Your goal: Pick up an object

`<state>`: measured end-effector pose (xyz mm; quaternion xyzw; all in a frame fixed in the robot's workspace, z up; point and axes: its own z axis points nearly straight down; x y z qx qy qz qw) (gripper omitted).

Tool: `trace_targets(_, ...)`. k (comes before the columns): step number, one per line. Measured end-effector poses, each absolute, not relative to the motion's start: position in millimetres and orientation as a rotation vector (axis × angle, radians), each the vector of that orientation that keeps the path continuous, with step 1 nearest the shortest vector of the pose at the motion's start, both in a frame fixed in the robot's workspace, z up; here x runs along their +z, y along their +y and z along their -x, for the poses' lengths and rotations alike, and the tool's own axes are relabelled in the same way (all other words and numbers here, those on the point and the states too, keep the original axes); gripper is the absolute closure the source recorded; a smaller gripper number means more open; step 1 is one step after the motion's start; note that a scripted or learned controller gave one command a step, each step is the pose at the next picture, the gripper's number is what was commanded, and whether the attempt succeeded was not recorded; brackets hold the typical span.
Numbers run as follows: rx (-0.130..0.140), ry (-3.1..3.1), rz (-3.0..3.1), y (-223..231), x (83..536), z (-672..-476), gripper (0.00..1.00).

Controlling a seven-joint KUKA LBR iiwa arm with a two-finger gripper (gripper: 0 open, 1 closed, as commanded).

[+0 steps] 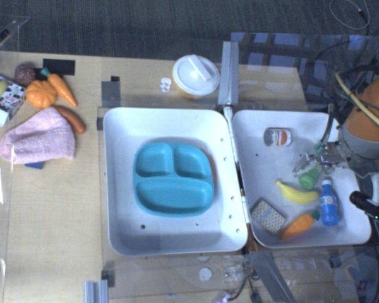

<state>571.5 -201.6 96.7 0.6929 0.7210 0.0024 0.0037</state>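
Within the right bin [347, 232], the gripper [312, 161] is poised just above the banana [297, 192], whose long axis is laid left-right; finger state cannot be told.

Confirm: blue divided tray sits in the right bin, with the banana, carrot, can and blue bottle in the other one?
Not quite. The camera view shows the blue divided tray in the left bin, not the right. The banana, carrot, can and blue bottle lie in the other one, the right bin, as you said.
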Motion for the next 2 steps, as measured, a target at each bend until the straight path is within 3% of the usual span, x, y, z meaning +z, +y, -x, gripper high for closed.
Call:
trace_targets(1, 0.012, 2.258, -2.168, -201, 108, -573.3, 1.0)
trace_targets(2, 0.005, 2.17, -2.267, -143, 205, -579.7, 1.0)
